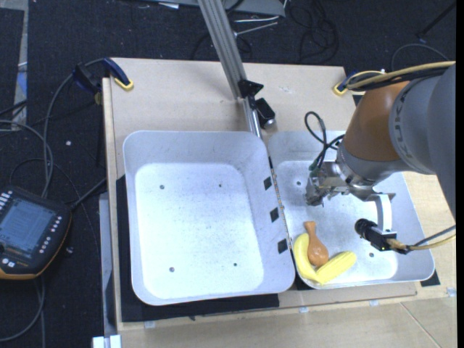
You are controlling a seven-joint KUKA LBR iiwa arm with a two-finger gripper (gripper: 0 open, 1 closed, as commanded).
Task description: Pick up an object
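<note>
We see open floor across the left bin (196,216). In the right bin (413,267), the banana (326,267) and the orange drumstick-shaped toy (315,246) crowd the near left corner; the arm (395,133) overhangs the middle.

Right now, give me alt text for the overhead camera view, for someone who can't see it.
A grey arm with an orange band reaches from the right over the right white bin, where a yellow banana and an orange drumstick-shaped toy lie touching at the near edge. The left white bin sits alongside.
</note>
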